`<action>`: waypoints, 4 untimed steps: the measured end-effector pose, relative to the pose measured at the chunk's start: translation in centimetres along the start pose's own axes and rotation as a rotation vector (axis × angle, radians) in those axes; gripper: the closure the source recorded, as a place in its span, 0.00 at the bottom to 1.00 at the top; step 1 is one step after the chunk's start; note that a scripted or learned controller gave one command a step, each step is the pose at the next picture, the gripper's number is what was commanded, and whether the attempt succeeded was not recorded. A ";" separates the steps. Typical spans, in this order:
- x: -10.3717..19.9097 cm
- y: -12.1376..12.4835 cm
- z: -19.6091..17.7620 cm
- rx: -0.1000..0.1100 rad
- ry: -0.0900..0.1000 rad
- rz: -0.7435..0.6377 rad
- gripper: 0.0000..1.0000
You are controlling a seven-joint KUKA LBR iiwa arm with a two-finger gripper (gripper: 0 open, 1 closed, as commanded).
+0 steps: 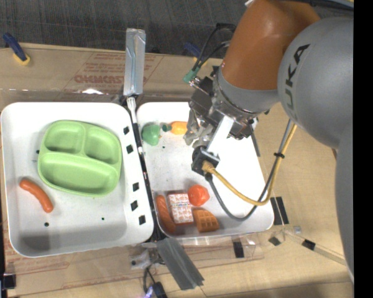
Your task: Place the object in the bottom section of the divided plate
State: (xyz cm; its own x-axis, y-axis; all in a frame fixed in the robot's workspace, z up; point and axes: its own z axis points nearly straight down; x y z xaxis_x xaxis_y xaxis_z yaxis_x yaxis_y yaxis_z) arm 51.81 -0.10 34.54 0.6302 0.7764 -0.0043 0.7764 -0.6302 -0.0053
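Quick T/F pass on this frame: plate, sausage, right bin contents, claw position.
1. The green divided plate sits in the left bin. True.
2. An orange sausage lies inside the plate's bottom section. False: it lies on the bin floor, beside the plate toward the lower left.
3. The claw is over the right bin. True.
4. The plate's sections hold several food items. False: nothing shows in any of its sections.
5. A waffle lies near the bottom edge of the right bin. True.
6. The green ball lies in the left bin. False: it lies in the right bin, near its upper left corner.
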 end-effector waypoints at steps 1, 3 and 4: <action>-7.4 0.6 4.4 -0.001 0.000 -0.093 1.00; -3.9 0.2 9.5 0.001 -0.001 -0.003 1.00; -7.8 1.0 -4.6 -0.006 0.006 0.317 1.00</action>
State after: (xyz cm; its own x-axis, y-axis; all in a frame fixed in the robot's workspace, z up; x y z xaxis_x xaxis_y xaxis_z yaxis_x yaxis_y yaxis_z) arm 47.74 -6.77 39.15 0.8408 0.5414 0.0011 0.5414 -0.8408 0.0010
